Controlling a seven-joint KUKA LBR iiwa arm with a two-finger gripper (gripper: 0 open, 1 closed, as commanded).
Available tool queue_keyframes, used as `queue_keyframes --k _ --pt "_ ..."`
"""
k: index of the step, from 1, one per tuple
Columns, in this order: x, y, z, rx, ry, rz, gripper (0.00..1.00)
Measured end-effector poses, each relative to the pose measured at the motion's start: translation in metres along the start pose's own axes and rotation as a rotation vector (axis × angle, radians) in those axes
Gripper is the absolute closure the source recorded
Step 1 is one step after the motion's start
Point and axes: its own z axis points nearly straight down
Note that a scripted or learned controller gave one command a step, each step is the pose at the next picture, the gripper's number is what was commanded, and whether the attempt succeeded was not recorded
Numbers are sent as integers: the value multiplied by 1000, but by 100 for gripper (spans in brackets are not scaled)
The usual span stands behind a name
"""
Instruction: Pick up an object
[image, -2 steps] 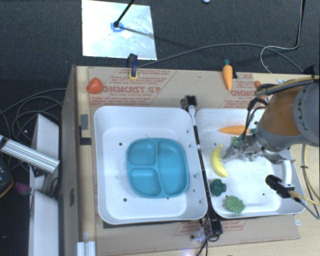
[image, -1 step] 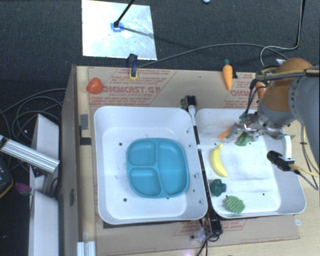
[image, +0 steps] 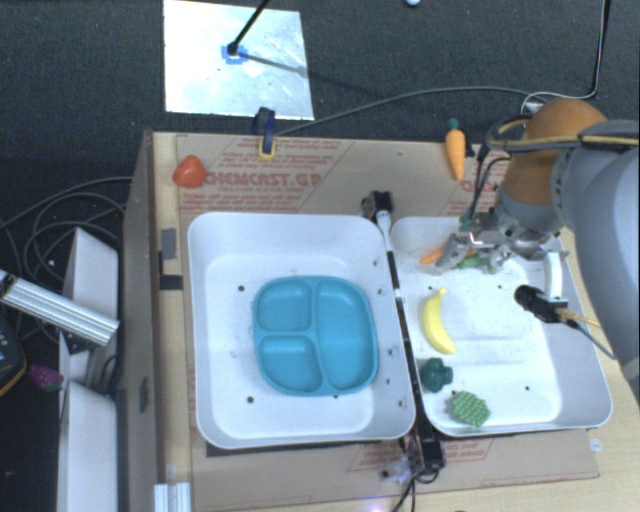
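On a cardboard-topped bench, the right white bin (image: 585, 400) holds a banana (image: 436, 321) lying lengthwise just below-left of the gripper (image: 478, 250), which hangs at the bin's far edge above a small orange piece (image: 432, 257), its grasp unclear.

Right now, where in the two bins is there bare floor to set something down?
Right bin: bare floor right of the banana and green objects, toward the far-right wall. Its upper-left corner is crowded by the gripper and an orange item. Left bin: the blue divided plate fills the middle, leaving bare margins around it.
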Motion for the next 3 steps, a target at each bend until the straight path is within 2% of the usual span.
queue_keyframes --k 1,2,3 --pt "43 -53 0 -27 1 -7 0" --pt "47 -5 3 25 7 5 0" --pt "103 3 -104 -32 1 -10 0"
